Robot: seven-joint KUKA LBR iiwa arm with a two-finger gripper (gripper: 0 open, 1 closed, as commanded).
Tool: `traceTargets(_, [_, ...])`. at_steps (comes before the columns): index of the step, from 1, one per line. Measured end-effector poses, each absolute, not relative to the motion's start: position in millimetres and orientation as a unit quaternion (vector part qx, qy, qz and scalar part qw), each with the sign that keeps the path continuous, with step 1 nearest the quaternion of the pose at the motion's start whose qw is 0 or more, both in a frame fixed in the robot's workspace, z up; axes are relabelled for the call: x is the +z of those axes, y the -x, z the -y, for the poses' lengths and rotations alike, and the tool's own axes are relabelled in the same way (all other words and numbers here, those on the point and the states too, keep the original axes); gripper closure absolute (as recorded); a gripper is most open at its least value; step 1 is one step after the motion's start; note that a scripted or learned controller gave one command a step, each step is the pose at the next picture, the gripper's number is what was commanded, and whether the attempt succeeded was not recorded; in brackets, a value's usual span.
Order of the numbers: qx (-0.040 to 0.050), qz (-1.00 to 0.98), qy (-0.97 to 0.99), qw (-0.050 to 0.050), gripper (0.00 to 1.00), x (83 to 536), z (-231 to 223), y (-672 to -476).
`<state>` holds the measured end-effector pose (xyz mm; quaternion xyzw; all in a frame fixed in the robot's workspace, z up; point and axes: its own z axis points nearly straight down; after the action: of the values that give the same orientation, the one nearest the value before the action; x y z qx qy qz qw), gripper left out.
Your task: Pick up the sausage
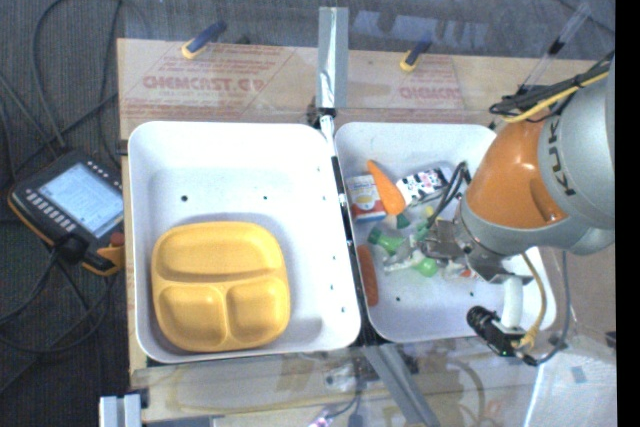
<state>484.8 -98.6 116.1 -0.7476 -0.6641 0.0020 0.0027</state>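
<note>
Sausage (368, 276): not yet picked, lying against the left wall of the right bin (440, 315); gripper (425, 245) low over toys just right of it, finger state indiscernible.

Arm (530, 185) low, gripper (432, 245) down.

A bench (250, 90) topped with a brown board printed in red lettering carries two shallow white bins set side by side, their inner rims touching. The left bin (240, 150) and the right bin (420, 315) sit toward the near edge, leaving a bare strip of board behind them. Two clamps with yellow and blue handles (203, 39) (415, 55) grip the far edge
</note>
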Motion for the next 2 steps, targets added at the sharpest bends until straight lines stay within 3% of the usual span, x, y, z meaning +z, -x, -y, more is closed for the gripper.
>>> traceTargets(1, [0.0018,0.698,0.716,0.000,0.00,218.6,159.4,-550.0])
traceTargets(2, [-0.0003,0.742,0.670,-0.001,0.00,93.6,101.0,-489.5])
